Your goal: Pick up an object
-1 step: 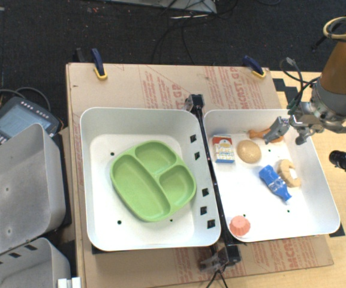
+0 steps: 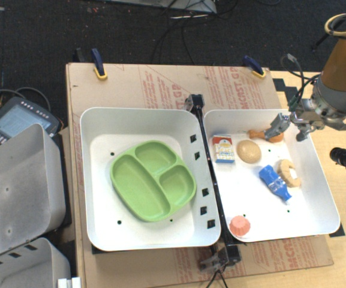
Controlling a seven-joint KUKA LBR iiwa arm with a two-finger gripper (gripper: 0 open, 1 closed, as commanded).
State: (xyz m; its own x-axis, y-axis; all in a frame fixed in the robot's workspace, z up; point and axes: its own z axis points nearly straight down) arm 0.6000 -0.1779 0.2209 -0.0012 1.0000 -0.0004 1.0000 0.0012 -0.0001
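Two white bins point(image 2: 95, 179) side by side; claw point(image 2: 292, 126) spread above orange item point(image 2: 262, 135)

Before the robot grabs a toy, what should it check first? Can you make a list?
1. There are things to pick in the right bin: ok. It holds a small red and white box, a tan egg shape, a blue packet and a pink cup.
2. Gripper is over the right bin: ok, near its far right corner.
3. Something held already: cannot tell.
4. Nearest thing: ok, an orange piece lies just beside the gripper.
5. Blue packet has free room around it: not ok, a pale ring-shaped piece touches it.
6. Green divided plate is out of the way: ok, it sits in the left bin.
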